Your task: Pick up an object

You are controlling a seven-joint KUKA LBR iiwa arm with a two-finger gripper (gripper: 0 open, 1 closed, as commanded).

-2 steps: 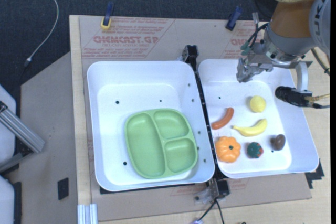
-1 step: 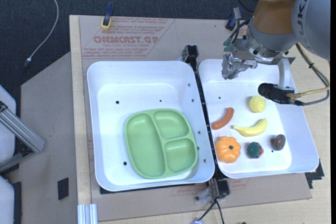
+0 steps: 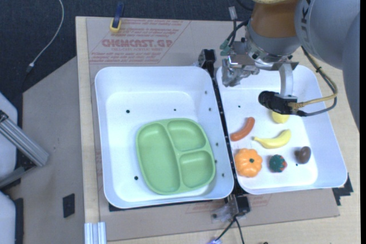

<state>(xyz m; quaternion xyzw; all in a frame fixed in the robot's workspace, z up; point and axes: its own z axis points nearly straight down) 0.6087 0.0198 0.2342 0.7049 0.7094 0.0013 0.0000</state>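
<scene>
My gripper hangs over the far left corner of the right bin, close to the wall shared by the two bins. Nothing shows in its grasp. In the near half of that bin lie an orange-red sausage, a yellow banana, an orange pumpkin, a small green and red fruit and a brown item. A yellow piece is partly covered by a black part hanging off the arm.
The left bin holds a green divided plate in its near half. A blue and yellow clip lies on the cardboard behind the bins. The arm's grey and orange body looms over the back right.
</scene>
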